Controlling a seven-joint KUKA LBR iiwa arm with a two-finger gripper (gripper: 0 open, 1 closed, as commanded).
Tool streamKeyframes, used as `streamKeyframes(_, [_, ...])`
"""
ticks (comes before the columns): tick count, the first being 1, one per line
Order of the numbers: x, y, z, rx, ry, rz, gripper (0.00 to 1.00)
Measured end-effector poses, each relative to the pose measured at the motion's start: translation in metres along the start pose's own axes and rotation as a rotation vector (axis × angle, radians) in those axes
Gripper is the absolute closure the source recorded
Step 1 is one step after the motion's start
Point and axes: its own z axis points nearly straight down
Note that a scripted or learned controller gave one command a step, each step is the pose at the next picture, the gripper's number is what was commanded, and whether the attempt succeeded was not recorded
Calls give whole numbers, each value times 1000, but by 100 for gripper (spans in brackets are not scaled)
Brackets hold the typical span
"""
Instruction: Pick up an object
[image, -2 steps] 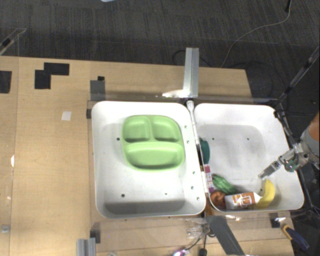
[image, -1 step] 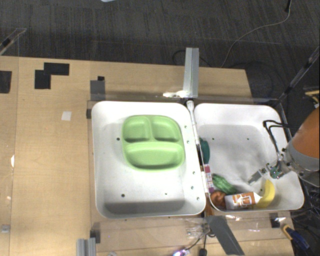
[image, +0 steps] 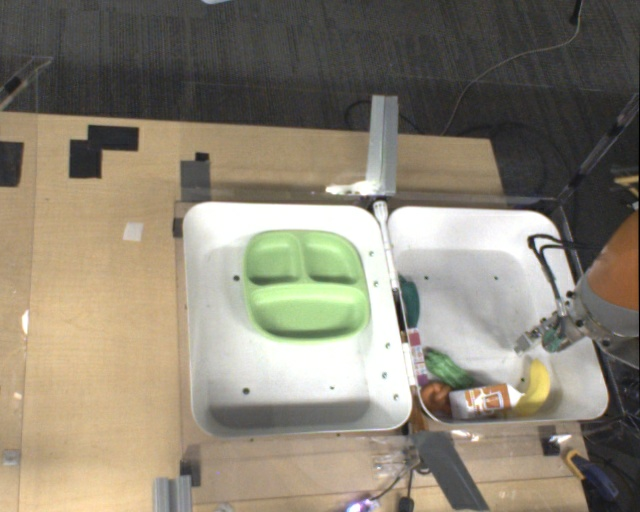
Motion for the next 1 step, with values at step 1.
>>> streamKeyframes(1, [-33, 69, -37, 10, 4, -108, 100])
